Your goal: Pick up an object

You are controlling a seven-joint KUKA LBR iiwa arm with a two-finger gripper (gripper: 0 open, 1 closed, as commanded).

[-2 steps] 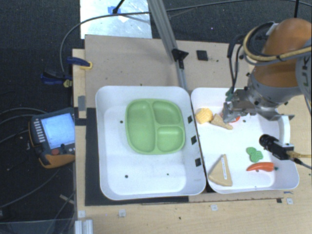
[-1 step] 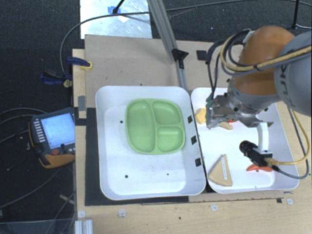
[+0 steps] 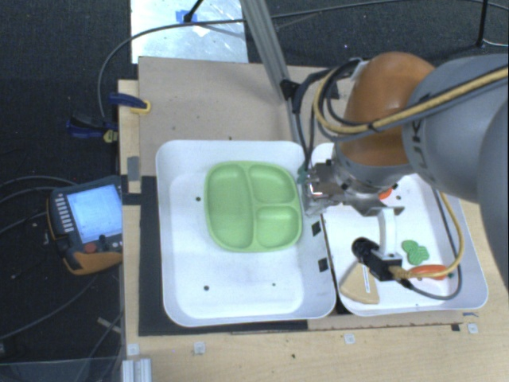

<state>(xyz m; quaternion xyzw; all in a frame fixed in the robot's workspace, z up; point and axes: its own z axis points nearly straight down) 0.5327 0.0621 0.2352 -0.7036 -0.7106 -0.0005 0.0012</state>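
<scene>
We find the hand low over the wall where the two bins meet, hanging from the big grey arm that reaches in from the right, and from up here we cannot tell whether it is wide or narrow. What matters for the pick is what lies either side. Just to its left, in the left bin, is the plate. It is pale green, smooth, rounded at the corners and split into three wells, and its right rim is just beside the hand. It lies flat, long axis running up and down the bin. In the right bin, toward the front, we see a flat tan wedge, a small knobbly green piece and a slim orange piece just in front of it, all well apart from the hand. We judge the plate the nearest candidate. A thin raised rim is the only purchase on it, and glossy plastic may slip. Nothing looks lifted off the bin floors or the table yet.
</scene>
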